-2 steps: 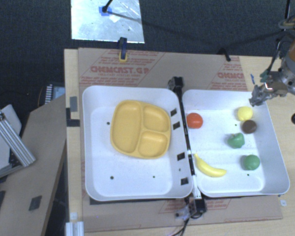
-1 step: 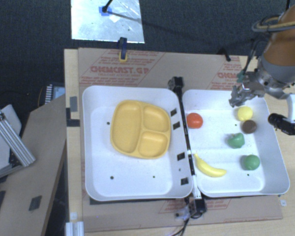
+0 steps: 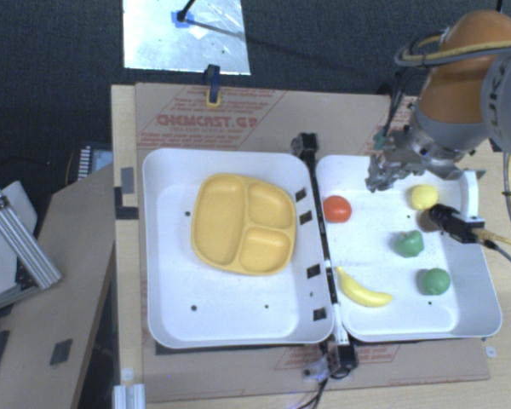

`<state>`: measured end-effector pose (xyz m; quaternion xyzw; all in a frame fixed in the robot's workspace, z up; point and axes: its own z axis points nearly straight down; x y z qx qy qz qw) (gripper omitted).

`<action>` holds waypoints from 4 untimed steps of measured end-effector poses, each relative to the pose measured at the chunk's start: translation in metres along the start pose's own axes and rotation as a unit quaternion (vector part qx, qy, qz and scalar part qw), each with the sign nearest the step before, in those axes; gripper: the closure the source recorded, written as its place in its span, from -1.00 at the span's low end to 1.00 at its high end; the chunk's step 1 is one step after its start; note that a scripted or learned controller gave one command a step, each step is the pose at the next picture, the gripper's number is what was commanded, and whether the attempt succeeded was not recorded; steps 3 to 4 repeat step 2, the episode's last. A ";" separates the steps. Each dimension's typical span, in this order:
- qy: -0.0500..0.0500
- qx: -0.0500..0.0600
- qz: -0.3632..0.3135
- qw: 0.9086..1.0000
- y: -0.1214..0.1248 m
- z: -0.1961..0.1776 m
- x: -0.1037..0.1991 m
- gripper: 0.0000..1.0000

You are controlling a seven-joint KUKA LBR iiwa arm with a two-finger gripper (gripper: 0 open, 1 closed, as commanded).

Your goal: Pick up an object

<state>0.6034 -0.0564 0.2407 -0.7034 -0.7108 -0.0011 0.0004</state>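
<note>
The right bin (image 3: 473,313) holds several toy fruits. An orange-red round one (image 3: 337,209) lies near its left wall and a yellow lemon-like one (image 3: 423,197) near the back right. Two green pieces (image 3: 409,244) (image 3: 434,280) sit toward the right, and a banana (image 3: 364,290) lies at the front left. My gripper (image 3: 381,180) hangs over the back of this bin, up and to the right of the orange-red fruit and left of the lemon. I see nothing held in it.
A yellow divided plate (image 3: 243,224) lies in the left bin (image 3: 166,313). A black divider with clips (image 3: 317,228) runs between the bins. A black cylindrical part with a cable (image 3: 453,221) reaches in over the right bin beside the lemon.
</note>
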 end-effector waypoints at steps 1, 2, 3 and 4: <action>0.000 0.000 0.000 1.000 0.003 -0.006 0.058 1.00; 0.000 -0.001 0.000 1.000 0.005 -0.006 0.120 1.00; 0.000 -0.001 0.000 1.000 0.005 -0.006 0.120 1.00; 0.000 -0.001 0.000 1.000 0.005 -0.006 0.120 1.00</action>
